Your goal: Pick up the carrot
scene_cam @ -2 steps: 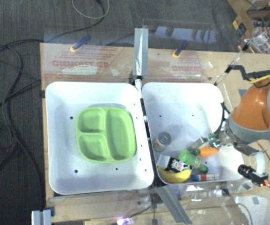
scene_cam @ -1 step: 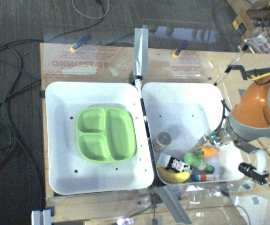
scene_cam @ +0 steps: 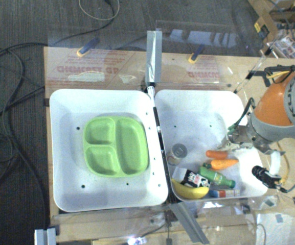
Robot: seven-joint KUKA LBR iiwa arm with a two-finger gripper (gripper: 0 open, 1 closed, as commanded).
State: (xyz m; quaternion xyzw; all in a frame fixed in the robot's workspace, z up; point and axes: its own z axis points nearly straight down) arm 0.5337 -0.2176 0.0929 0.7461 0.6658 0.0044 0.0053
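Two bins: white, shallow, side by side on the bench; the work is all in the right bin (scene_cam: 198,106).
Pincer: the gripper (scene_cam: 232,141) sits low near the right bin's right wall, just above and right of two orange pieces; I cannot tell whether it is released or clenched, and nothing is seen in its grasp.
Carrot: the carrot (scene_cam: 224,163) lies flat in the right bin's lower right part, tip toward the right wall; a thinner orange-red piece (scene_cam: 217,154) lies just above it, and which of the two is the real target is not certain.
Step in hand: by my judgement, the approach; the carrot is not yet lifted.
Next move: likely a small shift toward the bin's near edge, then a descent across the carrot's narrow width.
Arm: the arm (scene_cam: 275,111), grey with an orange band, reaches in over the right wall, wrist bent down into the bin.
Neighbours: a green bottle (scene_cam: 218,177), a banana (scene_cam: 188,189) and a small grey can (scene_cam: 179,150) crowd the near edge.
Left bin: holds a green divided tray (scene_cam: 115,146) at its middle.
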